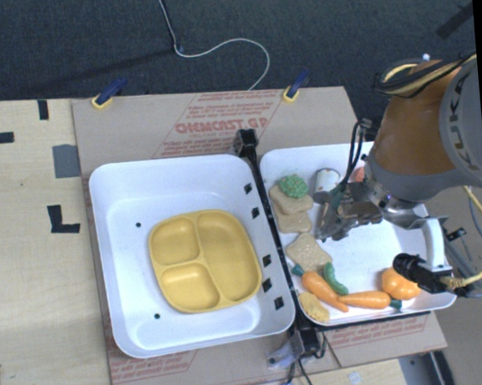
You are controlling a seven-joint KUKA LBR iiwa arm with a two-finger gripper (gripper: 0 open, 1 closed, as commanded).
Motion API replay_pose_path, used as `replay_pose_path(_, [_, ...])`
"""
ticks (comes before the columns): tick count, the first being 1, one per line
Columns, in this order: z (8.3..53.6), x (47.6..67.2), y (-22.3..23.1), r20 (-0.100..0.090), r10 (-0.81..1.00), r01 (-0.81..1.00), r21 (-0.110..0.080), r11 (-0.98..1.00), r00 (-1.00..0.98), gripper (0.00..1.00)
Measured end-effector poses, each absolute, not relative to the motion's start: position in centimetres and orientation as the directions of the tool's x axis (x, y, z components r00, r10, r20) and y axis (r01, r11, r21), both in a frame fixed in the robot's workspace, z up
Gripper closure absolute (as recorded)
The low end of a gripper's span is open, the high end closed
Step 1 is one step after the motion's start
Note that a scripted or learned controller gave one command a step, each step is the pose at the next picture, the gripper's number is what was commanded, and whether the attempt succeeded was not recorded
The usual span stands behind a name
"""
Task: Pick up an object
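The claw (327, 222) hangs low in the right bin (360, 261), just above the bare white floor next to a slice of toy bread (307, 253), and I cannot tell if it is open or closed. The things to pick lie close by: another bread slice (291, 214), a green broccoli (291, 185), and two carrots (351, 298) near the front wall. I think a good try means picking one toy, lining the claw up right over its middle, going straight down, and squeezing only that toy so the others do not get bumped.
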State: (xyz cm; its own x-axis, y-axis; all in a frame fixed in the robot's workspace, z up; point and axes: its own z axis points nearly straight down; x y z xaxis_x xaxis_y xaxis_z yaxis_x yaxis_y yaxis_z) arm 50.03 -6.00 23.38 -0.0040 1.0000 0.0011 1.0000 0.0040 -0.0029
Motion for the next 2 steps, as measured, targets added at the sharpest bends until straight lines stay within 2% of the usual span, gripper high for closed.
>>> replay_pose_path(1, [21.7,49.7,-5.7,0.0,1.0,1.0,-0.004,0.0,0.0,1.0])
replay_pose_path(2, [23.4,50.4,-5.9,0.0,1.0,1.0,-0.001,0.001,-0.001,1.0])
